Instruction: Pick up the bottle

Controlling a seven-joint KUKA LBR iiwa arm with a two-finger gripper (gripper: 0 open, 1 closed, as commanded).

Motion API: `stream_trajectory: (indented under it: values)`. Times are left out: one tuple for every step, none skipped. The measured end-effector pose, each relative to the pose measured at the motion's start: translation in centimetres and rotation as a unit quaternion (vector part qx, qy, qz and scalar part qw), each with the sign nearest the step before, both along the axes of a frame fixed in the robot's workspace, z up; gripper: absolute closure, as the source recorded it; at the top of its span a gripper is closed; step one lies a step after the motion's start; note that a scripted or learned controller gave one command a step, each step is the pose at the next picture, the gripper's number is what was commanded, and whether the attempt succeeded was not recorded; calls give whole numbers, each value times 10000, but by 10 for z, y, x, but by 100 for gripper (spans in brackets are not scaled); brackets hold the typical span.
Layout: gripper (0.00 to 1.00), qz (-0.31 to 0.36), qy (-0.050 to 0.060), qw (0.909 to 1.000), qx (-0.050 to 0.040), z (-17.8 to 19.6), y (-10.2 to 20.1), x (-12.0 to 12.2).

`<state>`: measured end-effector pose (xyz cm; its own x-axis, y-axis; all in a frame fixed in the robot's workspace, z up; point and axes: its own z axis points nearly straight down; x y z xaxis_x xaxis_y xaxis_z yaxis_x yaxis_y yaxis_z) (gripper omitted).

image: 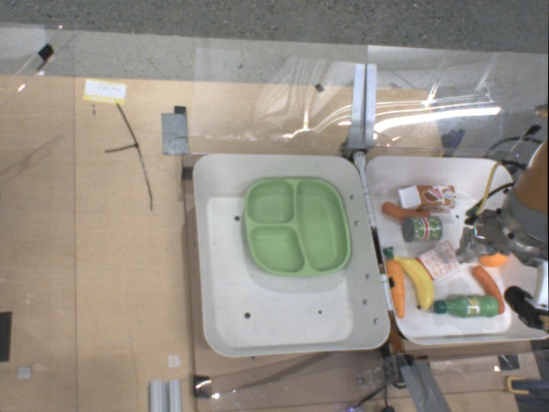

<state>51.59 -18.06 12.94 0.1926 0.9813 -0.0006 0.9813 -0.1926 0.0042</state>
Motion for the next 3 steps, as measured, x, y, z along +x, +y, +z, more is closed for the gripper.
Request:
stream_trajectory:
  values:
    - [0, 2, 2, 10000, -1, 0, 0, 0]
    - [0, 205, 11, 9998, -3, -39, -20, -58]
    - [100, 205, -17, 9998, -11, -27, -20, -56]
